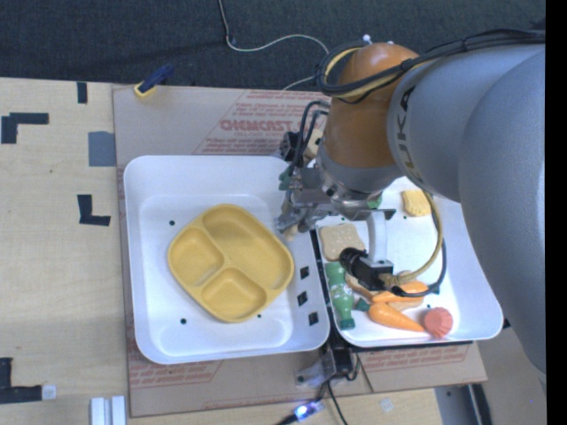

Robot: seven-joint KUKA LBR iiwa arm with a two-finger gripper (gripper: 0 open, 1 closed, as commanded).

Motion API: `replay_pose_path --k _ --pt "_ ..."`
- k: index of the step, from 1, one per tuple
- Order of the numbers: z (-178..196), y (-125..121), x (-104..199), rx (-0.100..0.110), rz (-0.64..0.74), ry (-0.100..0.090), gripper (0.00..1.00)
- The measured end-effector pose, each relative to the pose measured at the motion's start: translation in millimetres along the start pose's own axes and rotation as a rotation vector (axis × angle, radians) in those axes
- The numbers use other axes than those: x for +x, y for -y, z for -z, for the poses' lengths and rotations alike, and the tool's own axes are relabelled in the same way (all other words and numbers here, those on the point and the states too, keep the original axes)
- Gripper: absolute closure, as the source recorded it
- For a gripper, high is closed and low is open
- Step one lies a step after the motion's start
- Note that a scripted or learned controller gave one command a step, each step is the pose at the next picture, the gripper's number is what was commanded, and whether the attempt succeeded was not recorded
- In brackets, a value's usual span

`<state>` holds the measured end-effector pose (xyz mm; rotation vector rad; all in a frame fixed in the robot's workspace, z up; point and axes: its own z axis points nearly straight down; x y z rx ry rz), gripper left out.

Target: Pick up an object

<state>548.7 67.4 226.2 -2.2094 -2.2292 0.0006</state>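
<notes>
Tool (297, 215) over bin divider; toast (339, 238) just right, apart.

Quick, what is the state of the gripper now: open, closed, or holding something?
Gripper: cannot be told; it sits low over the divide between the two bins, near the yellow tray.

This is a robotics lab or test cell, not a home. A grey industrial arm (478, 140) with an orange band reaches over two white bins (142, 237) set on cardboard sheeting (213, 122) atop a plywood bench (53, 282) marked with black tape shapes (89, 209). Loose cables (257, 42) trail across dark carpet (106, 16).
</notes>
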Motion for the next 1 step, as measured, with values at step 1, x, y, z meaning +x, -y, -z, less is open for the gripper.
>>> replay_pose_path --k 1 --pt "-4.1 13.3 28.3 0.002 -0.004 0.002 1.00"
